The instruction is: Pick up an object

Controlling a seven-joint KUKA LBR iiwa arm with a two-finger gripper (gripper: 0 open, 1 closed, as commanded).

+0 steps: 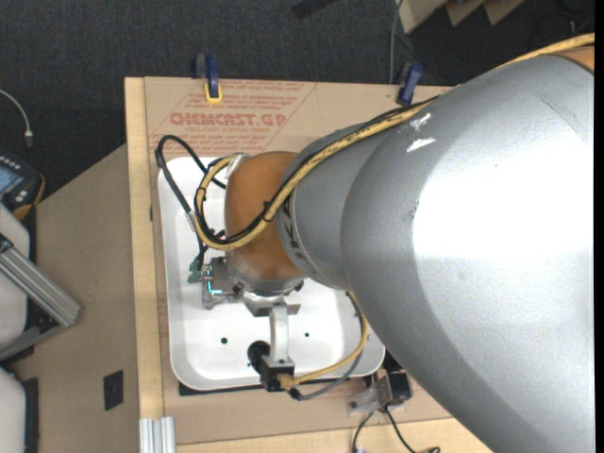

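Note:
The grey arm with its orange band [260, 220] reaches in from the right and covers most of the bench. Its wrist hangs low over the left white bin [179, 253]. My gripper [215, 289] shows as a bit of metal and green hardware under the orange band, close to the bin floor near the left wall. The arm hides whatever lies beneath the wrist. On the bare bin floor I make out just two small dark dots [224, 340], and no loose object can be told apart.
A brown sheet with red print [226, 116] lies behind the bin, held by two blue clamps [209, 69]. Black and yellow cables [193, 192] loop over the bin's back left corner. An aluminium rail [38, 286] stands off the bench's left side.

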